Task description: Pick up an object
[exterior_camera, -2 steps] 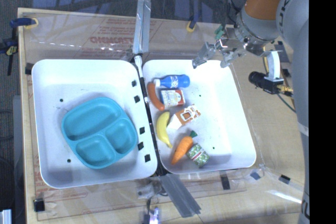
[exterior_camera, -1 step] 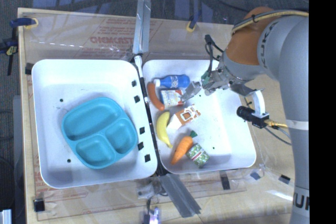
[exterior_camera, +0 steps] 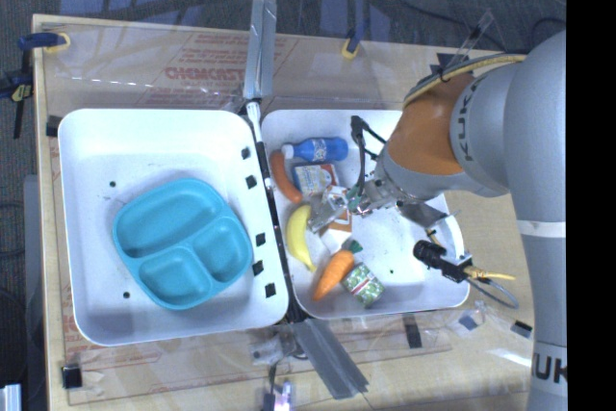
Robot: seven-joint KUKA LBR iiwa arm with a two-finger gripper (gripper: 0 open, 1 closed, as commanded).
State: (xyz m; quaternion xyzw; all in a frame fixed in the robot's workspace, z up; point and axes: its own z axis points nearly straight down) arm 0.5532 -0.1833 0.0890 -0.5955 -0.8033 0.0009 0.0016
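The right bin (exterior_camera: 420, 295) holds several objects. A blue bottle (exterior_camera: 320, 150) lies at the back, with an orange-red sausage (exterior_camera: 283, 179) and an orange packet (exterior_camera: 314, 178) beside it. A yellow banana (exterior_camera: 300, 238) lies along the left wall. A carrot (exterior_camera: 331, 273) and a small green can (exterior_camera: 363, 284) lie near the front. My gripper (exterior_camera: 335, 210) is low over the middle of this bin, between the packet and the carrot, just right of the banana. Its tips sit among the clutter, and I cannot make out anything held.
The left bin (exterior_camera: 96, 140) holds a light blue compartment tray (exterior_camera: 183, 243). A metal divider bar (exterior_camera: 258, 63) runs between the bins at the back. The arm's orange band (exterior_camera: 428, 140) hangs over the right bin's back right part.
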